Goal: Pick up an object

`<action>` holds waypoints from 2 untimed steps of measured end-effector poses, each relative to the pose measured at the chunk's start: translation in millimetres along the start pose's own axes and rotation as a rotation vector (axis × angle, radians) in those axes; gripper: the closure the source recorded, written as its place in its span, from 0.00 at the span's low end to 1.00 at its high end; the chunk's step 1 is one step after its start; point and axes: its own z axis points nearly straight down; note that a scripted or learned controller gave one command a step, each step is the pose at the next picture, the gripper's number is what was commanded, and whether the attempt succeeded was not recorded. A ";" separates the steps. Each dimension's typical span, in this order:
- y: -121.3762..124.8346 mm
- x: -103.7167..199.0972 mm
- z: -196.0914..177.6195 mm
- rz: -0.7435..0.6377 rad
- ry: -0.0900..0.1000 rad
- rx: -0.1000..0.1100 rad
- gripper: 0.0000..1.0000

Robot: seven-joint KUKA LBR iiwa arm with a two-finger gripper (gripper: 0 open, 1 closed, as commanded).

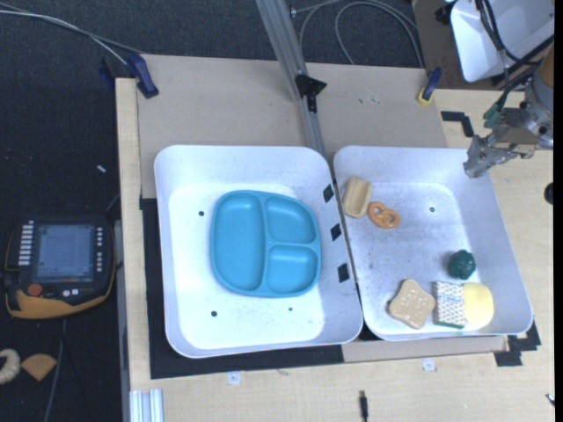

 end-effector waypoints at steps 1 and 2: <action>11.1 58.8 -1.0 -0.006 0.003 0.002 1.00; 15.5 106.3 16.8 -0.004 0.003 0.006 1.00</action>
